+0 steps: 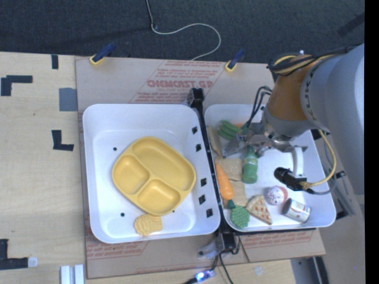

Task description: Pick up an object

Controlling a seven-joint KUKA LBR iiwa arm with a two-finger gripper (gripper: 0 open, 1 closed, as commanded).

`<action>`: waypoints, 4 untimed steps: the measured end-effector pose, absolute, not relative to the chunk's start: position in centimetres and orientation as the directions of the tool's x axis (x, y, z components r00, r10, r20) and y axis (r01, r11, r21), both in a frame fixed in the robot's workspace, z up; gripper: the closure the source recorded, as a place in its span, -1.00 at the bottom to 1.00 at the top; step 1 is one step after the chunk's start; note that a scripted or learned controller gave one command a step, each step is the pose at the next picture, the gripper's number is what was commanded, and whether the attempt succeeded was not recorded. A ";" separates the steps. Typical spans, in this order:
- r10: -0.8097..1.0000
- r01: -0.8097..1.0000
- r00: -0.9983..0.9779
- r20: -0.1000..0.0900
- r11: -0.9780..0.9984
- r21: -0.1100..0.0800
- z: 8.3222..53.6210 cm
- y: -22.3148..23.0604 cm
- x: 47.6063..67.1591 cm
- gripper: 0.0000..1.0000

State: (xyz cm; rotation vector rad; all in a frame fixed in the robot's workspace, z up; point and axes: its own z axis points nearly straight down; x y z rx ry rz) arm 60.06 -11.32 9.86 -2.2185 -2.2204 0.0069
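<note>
Reaching into the right bin (323, 218), the gripper (251, 148) is seen just above the green bottle (250, 165), near the bin's middle. Jaw state cannot be told. Descent should be centred on the bottle, clear of the carrot (224, 183) beside it.

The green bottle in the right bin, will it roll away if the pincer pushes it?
Probably. The small green plastic bottle looks round-bodied and seems to lie on its side, so a sideways nudge would likely roll it. It looks light, maybe a toy. The orange toy carrot and flat beige cracker beside it might stop it early.
</note>
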 end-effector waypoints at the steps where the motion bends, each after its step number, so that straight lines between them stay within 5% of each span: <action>1: 1.000 1.000 -0.001 -0.002 0.001 0.000 8.5 -11.3 60.1 -1.00; 2: 1.000 1.000 -0.002 0.002 0.002 0.003 9.7 -11.1 60.3 1.00; 4: 1.000 1.000 -0.001 -0.001 0.001 0.004 20.2 -11.1 60.5 1.00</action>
